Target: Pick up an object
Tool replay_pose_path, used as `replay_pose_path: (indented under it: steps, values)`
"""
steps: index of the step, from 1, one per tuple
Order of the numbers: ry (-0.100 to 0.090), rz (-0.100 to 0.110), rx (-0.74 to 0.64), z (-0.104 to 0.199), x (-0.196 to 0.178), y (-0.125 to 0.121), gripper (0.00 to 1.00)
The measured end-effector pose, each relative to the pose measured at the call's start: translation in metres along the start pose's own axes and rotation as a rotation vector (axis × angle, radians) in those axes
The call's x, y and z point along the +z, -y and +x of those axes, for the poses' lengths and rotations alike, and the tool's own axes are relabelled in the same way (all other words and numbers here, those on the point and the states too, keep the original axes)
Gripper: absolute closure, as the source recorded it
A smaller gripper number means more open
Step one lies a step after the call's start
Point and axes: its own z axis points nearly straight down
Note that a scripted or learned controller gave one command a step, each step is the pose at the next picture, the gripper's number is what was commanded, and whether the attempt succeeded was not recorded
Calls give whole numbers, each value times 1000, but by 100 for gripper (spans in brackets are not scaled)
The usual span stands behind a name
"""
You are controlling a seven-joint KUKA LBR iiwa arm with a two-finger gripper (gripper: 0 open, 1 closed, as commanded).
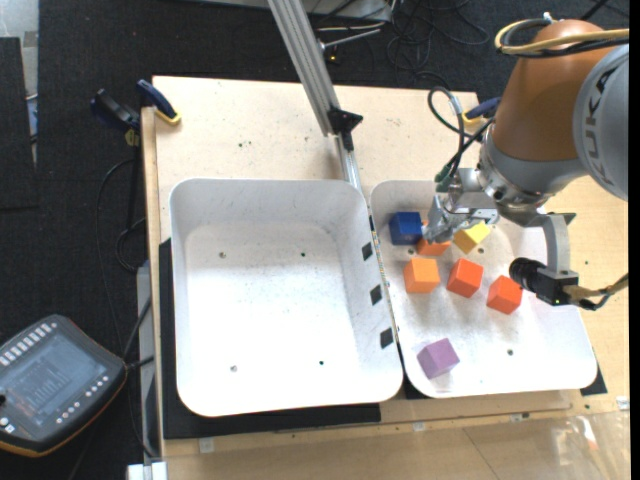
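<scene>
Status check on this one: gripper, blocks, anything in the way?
Gripper low in right bin, among blue block, yellow block and an orange one; grasp unclear. Nothing lifted. Blocks crowded close.

dark floor, pale bench

a light wooden bench (260, 128) stands on a dark floor (80, 28). black cables (440, 8) lie tangled on the floor beyond its far edge. a silver rail (300, 48) slants down toward the bench's middle. a blue-and-yellow clamp (155, 101) grips the far left corner. a grey pendant (50, 378) lies on the floor at lower left.
</scene>
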Motion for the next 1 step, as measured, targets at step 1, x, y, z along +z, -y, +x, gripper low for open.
replay_pose_path:
  steps: [1]
  values:
    - [1,-1,1,48,15,-19,100]
